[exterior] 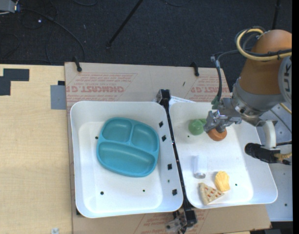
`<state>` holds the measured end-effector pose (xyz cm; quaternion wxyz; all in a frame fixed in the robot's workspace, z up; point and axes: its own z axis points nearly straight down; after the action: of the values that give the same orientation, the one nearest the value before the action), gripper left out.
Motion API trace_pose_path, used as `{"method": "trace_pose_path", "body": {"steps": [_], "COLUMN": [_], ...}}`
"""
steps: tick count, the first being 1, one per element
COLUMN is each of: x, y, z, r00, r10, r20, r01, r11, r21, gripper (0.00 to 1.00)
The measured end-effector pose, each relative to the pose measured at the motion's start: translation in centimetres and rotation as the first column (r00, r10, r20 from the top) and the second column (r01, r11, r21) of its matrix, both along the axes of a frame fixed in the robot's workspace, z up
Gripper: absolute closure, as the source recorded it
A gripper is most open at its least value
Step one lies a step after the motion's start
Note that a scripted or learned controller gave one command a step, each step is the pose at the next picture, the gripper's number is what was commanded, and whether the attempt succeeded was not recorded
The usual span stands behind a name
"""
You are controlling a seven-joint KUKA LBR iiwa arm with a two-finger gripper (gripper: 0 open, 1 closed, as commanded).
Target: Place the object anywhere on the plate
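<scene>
Pale wood covers the bench (27,150) at the left, with a few dark grey squares stuck to it, and a sheet of printed brown cardboard (125,84) lies under the two white bins. Beyond the bench the floor is dark carpet crossed by black cables (66,28).

The left bin (86,199) holds a teal plate (128,146) with three compartments, lying flat near the bin's middle. The right bin (256,189) holds the loose things: a small green object (196,126) near the far left part, an orange object (218,134) just beside it to the right, a clear small cup-like piece (197,166) near the middle, and at the near edge a yellow object (222,181) touching a tan wedge (209,193).

The grey arm with its orange band (266,48) reaches in from the right, and the gripper (215,122) sits low over the far part of the right bin, directly above the orange object and close to the green one. Whether its pincer is apart or closed cannot be told from this angle, nor whether it touches either object. All the loose objects lie in the right bin, well apart from the plate.
</scene>
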<state>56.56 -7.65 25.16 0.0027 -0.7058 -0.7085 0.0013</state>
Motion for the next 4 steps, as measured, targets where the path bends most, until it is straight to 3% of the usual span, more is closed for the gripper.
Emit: {"method": "trace_pose_path", "body": {"steps": [1, 4], "x": [-0.6, -3.5], "y": [4.8, 20.8], "z": [0.3, -3.4], "r00": [1.0, 1.0], "r10": [0.001, 0.002], "r20": [0.001, -0.001], "r01": [-0.001, -0.002], "r11": [1.0, 1.0], "r21": [0.0, -0.001], "gripper": [1.0, 1.0]}}
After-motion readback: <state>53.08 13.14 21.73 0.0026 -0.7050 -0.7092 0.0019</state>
